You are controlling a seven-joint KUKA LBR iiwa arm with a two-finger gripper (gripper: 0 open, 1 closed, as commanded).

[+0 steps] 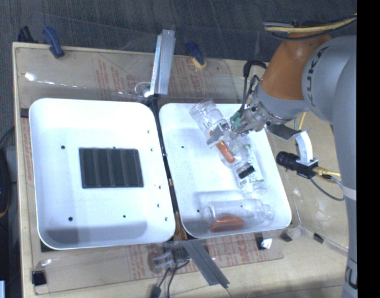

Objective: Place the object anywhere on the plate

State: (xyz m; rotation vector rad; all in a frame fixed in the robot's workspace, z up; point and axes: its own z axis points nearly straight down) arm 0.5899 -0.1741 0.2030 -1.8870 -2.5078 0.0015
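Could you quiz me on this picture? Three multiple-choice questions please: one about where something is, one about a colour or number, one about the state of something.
1. Where is the dark ribbed plate?
A. left bin
B. right bin
C. on the bench

2. How many white bins are there?
A. one
B. two
C. three

3. How does the clear bottle at the right bin's near edge lie?
A. upright
B. on its side
C. hanging from the arm

Answers: 1 A, it sits mid left bin; 2 B, two side by side; 3 B, it lies lengthwise along the floor.
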